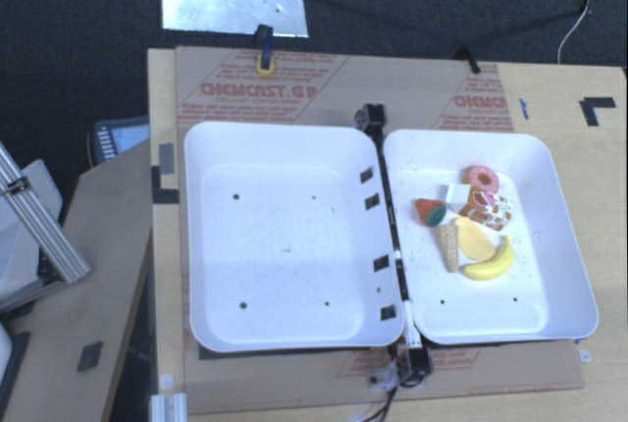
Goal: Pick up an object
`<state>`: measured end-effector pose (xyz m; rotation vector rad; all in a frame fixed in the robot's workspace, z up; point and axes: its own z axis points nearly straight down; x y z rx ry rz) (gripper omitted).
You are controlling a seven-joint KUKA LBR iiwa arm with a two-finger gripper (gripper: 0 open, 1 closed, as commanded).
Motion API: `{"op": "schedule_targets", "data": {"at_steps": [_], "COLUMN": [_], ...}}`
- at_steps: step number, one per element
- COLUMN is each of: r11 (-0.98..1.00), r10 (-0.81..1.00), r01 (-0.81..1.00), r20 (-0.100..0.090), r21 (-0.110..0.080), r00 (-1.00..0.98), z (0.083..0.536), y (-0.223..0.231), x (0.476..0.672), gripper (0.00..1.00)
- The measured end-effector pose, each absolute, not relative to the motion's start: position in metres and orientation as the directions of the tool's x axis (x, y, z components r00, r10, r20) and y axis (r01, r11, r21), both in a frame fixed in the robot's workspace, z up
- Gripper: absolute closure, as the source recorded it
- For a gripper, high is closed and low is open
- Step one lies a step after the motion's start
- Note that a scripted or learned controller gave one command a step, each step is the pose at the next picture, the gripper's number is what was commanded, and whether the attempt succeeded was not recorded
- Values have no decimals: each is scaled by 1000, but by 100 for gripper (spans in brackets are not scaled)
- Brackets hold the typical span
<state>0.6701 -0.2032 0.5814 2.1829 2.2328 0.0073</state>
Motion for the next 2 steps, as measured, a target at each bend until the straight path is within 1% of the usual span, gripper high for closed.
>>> {"op": "schedule_targets", "data": {"at_steps": [1,2], "r11": [28,28], "r10": [1000,1000], "r01": [999,999], "r20": [-13,-13], "r21": [22,20], "r00": [-27,-28], "z": [594,593], "y": [-202,-202], "x": [670,670], "gripper": [100,0]}}
